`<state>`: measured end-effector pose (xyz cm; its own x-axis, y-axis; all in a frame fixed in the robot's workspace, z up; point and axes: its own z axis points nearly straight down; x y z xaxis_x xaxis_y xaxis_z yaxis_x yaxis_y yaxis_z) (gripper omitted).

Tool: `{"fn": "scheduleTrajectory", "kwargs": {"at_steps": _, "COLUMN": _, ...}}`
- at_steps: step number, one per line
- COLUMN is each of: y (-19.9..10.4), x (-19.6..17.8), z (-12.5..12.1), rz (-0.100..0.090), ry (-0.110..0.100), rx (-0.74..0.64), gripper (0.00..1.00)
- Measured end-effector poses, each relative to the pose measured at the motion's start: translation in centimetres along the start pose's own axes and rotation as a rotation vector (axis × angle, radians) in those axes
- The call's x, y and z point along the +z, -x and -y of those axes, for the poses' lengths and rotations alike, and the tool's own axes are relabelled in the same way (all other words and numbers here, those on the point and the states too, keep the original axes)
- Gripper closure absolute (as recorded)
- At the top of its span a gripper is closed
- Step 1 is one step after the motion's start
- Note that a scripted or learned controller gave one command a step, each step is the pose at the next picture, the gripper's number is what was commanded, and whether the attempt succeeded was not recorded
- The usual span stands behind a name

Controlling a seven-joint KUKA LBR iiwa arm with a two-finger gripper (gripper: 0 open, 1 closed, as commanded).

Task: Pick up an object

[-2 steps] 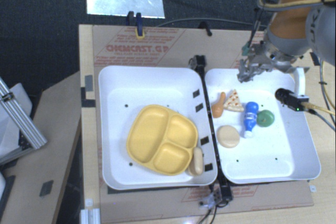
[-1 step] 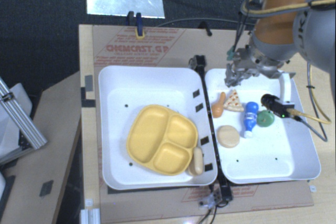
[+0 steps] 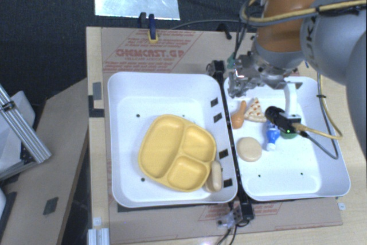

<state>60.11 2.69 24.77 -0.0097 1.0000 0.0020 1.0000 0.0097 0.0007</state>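
Wide shot of the table (image 3: pixel 172 49), and the arm (image 3: pixel 338 31) is in from the right edge, orange band up high, bent over the far side of the right bin (image 3: pixel 298 181). The left bin (image 3: pixel 166 86) sits beside it, the two touching along the middle of the table.

Biggest item on show is the yellow plate (image 3: pixel 175 152), three compartments, lying flat in the left bin toward its near side. Tucked against the plate's near right corner is a pale roll (image 3: pixel 215 176), right by that bin's right wall.

Over to the right bin, where the pickable pieces are bunched along its left side. A round bun (image 3: pixel 249 149) lies flat, close to the left wall. Beyond it, a pizza slice (image 3: pixel 255 111), and touching that on the left, an orange drumstick (image 3: pixel 239 115). A small blue and white bottle (image 3: pixel 272 137) sits just right of the bun, with a green piece (image 3: pixel 288 133) next to it.

The end effector (image 3: pixel 239 84) hangs at the bin's far left corner, just beyond the drumstick. Open or closed? Can't tell from this angle, and nothing shows in its grip.
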Motion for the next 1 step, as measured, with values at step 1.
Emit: {"fn": "scheduleTrajectory", "kwargs": {"at_steps": 1, "y": -5.73, "x": 1.18, "z": 1.34, "rz": 0.000, "ry": -0.001, "rx": 0.000, "gripper": 1.00}}
